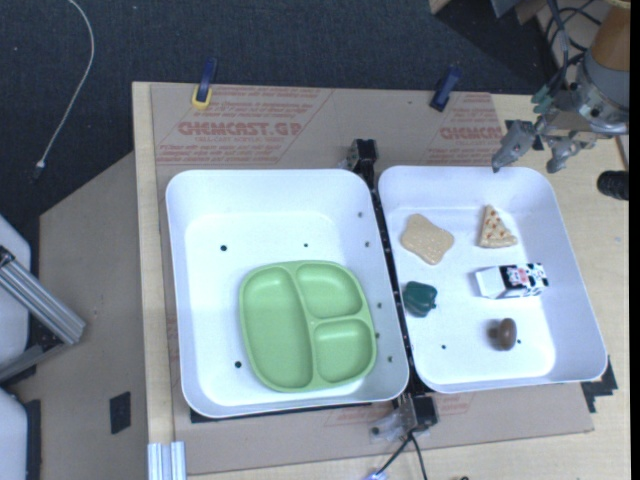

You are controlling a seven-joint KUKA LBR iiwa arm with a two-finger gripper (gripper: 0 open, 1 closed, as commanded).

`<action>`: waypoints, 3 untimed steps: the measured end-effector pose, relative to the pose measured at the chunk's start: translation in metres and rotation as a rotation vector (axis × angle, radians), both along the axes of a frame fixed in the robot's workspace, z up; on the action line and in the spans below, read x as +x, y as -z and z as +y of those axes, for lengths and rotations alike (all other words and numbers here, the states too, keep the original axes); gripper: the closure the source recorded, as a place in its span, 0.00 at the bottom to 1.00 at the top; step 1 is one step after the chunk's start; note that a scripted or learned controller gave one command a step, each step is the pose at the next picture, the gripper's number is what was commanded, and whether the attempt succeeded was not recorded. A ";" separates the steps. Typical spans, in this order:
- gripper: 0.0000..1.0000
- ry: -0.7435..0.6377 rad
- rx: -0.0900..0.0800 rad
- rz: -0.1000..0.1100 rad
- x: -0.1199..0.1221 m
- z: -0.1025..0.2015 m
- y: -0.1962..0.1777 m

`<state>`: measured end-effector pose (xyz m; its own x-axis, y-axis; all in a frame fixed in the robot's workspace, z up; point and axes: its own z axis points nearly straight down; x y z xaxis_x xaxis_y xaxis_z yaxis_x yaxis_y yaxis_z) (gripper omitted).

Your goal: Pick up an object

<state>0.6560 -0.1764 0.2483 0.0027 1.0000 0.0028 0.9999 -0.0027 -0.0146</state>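
- A shallow white plastic bin on the left (pixel 190 268) sits on a bench covered with brown printed cardboard (pixel 300 118). Inside it, toward the near right corner, lies a pale green plastic plate with three compartments (pixel 305 323); all three compartments look bare.
- A second shallow white plastic bin on the right (pixel 570 268) stands edge to edge with the first. It holds five small things, all well apart from one another.
- Against this bin's left edge, about midway along, lies a dark green rounded lump (pixel 419 298).
- Toward the far left corner lies a tan toast-shaped slice (pixel 426 239).
- Near the far right corner lies a small triangular pizza-like wedge, tan with red dots (pixel 496 227).
- At the middle of the right half lies a small white carton with black cow patches (pixel 511 280), tipped on its side.
- Toward the near right corner lies a small brown rounded nugget (pixel 503 334).
- The two-finger gripper (pixel 535 153) hangs just beyond the far right corner of the right bin, over the cardboard. Its fingers appear spread apart, with nothing between them.
- Judged from this, the task is at the approach step: no object is chosen or touched. The next move calls for bringing the gripper in over the bin, centring it above one item, likely the nearby pizza wedge, then descending and closing.
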 end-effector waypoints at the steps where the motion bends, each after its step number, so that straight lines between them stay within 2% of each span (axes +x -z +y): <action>1: 0.00 -0.003 -0.003 -0.014 0.002 0.001 -0.009; 2: 0.00 -0.004 -0.001 -0.008 0.002 0.006 0.053; 3: 0.00 -0.003 -0.002 -0.012 -0.002 0.009 0.095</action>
<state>0.6537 -0.1677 0.1537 -0.0004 1.0000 0.0006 1.0000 0.0004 -0.0022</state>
